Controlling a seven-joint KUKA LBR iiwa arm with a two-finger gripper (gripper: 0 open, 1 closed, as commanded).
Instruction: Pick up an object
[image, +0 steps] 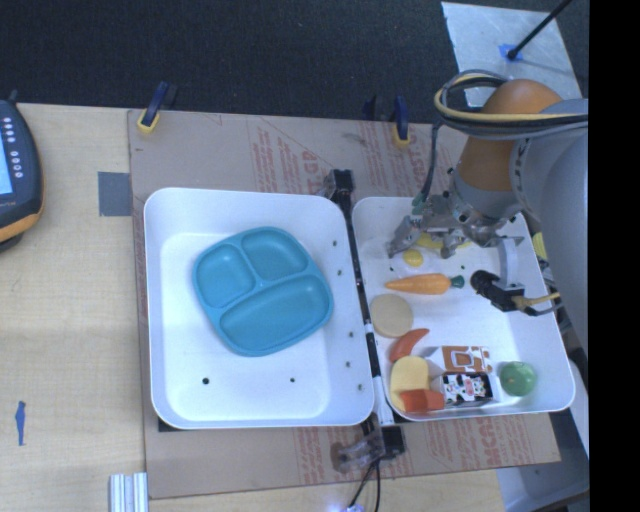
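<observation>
The gripper (432, 234) is low in the right bin (560, 395), over a small yellow piece (413, 258); whether its fingers are open or shut I cannot tell. Just beside lies the carrot (424, 285). Nothing looks lifted, so the pick seems still ahead.

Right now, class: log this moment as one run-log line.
gripper: low over right bin, by yellow piece | carrot: lying loose | blue plate: left bin

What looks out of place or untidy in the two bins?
Nothing is spilled or broken. The blue divided plate lies askew in the left bin, and the toy foods, such as the carrot, crowd the right bin.
</observation>
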